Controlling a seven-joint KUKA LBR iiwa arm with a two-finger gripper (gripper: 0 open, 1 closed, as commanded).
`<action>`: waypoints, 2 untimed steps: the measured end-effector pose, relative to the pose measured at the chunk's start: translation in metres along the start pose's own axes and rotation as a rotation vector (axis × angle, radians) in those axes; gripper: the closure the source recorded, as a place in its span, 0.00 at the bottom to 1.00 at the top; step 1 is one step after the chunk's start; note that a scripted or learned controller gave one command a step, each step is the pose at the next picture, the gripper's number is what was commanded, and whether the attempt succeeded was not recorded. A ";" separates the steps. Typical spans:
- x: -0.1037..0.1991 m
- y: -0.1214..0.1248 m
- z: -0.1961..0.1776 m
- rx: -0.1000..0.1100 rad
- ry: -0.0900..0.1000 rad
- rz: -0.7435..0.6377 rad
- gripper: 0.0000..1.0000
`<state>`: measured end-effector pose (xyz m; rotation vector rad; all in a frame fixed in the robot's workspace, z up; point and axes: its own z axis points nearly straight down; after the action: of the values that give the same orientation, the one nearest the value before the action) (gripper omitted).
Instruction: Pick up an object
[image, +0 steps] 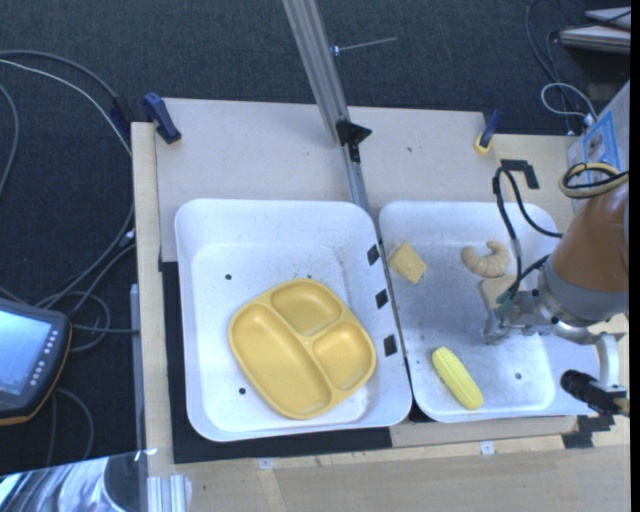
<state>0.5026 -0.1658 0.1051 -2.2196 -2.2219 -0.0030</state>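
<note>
In the right bin (520, 395) lie three things: a yellow corn cob (457, 377) near the front, a pale yellow wedge-shaped block (407, 263) at the far left, and a tan curved piece (487, 259) towards the back. My gripper (497, 327) hangs low over the middle right of this bin, just in front of the tan piece and to the right of and behind the corn cob. Nothing shows between its tips. The grey wrist and orange band (598, 245) hide the bin's right side.
The left bin (200, 300) holds a yellow divided plate (302, 346). A slanted metal pole (330, 90) comes down to the gap between the bins. Black clips (381, 298) sit on the shared rim. Cables (515, 215) trail from the arm over the right bin's back.
</note>
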 end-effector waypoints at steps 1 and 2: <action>0.007 -0.003 -0.048 -0.005 -0.003 -0.001 1.00; 0.016 -0.002 -0.107 -0.007 -0.004 -0.002 1.00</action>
<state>0.5003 -0.1498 0.2125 -2.2225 -2.2299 -0.0068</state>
